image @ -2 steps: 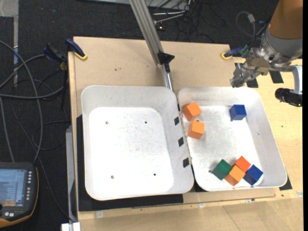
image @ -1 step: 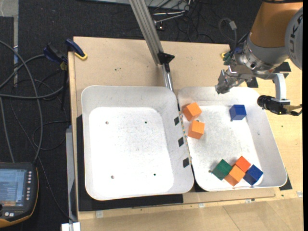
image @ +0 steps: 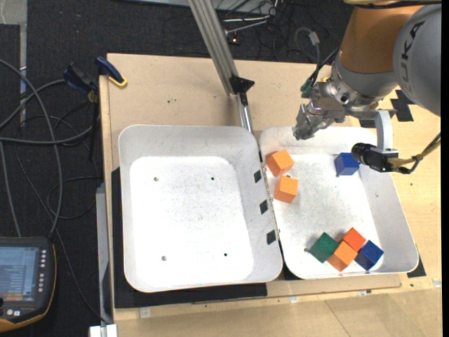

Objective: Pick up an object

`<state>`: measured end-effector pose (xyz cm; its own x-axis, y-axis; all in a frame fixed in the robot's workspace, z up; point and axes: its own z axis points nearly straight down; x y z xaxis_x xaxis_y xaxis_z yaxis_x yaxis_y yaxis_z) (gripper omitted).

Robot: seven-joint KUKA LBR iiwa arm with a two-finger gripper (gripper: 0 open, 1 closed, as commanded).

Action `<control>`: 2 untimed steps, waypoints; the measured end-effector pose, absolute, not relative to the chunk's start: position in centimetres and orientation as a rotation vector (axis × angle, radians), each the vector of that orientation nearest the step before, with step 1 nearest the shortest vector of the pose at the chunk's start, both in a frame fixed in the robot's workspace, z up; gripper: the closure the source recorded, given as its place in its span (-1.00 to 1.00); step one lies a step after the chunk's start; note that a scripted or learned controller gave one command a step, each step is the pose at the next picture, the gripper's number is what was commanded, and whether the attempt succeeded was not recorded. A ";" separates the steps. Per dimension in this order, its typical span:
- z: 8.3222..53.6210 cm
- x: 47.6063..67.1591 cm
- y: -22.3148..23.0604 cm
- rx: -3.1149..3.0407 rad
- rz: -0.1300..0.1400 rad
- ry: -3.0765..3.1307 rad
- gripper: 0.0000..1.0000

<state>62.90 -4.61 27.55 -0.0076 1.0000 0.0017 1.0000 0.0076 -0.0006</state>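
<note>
Tan bench [image: 182,90], wood top. Two white bins side by side on it: left bin [image: 137,209], right bin [image: 396,216], touching at the middle. Blue clamp [image: 105,69] grips bench's far-left corner.

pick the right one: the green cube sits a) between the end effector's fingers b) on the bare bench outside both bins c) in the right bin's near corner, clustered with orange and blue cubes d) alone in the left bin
c, since the green cube lies low in the right bin, pressed up against two orange cubes and a blue cube.
</note>
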 end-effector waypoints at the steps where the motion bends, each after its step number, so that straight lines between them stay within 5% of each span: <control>1: 27.4 62.4 0.4 -2.211 -0.001 -2.229 1.00; 2: 27.3 61.3 5.9 -2.211 -0.001 -2.229 1.00</control>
